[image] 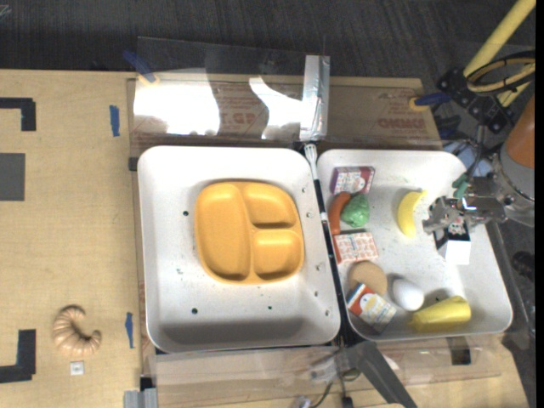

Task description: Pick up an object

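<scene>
Objects for picking lie in the right bin (484, 270): a smooth yellow banana (411, 212), a green lumpy piece (356, 211), a white egg (409, 297), a yellow block (443, 312) and printed cartons. You will find the metal claw (448, 219) at the frame's right, over the bin floor beside the banana; its opening cannot be told. The left bin (161, 228) holds a glossy orange divided tray (249, 230). A ridged tan croissant shape (76, 331) lies on the plywood counter (59, 228), lower left.
</scene>
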Available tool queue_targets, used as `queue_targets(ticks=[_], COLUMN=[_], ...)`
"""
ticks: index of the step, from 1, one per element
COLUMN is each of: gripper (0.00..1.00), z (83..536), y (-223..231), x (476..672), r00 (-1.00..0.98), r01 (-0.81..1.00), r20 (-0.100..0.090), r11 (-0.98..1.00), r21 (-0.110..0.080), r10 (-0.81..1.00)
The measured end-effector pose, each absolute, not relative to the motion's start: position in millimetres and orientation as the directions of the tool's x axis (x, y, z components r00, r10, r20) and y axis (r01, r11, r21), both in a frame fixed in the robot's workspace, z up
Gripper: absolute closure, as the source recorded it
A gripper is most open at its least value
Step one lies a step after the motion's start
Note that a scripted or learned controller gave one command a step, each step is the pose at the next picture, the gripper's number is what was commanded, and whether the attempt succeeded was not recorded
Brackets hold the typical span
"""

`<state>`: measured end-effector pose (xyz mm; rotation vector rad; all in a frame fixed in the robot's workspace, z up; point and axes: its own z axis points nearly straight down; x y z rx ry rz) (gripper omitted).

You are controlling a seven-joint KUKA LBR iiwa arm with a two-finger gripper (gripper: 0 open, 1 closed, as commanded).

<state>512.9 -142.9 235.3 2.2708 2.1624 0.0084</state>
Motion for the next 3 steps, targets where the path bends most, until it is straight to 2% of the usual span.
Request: queue_targets(ticks=[1, 2, 3], gripper=[1.0, 1.0, 1.0], z=[313, 260, 225], y=[-157, -149, -85], x=[540.6, 565.7, 533.1], r00=[-0.036, -0.015, 0.115], r01=[0.999, 1.0, 0.993], r20=[-0.002, 0.001, 0.001], r11=[0.036, 0.015, -0.115], r21=[0.006, -0.005, -0.005], r10=[0.999, 1.0, 0.993])
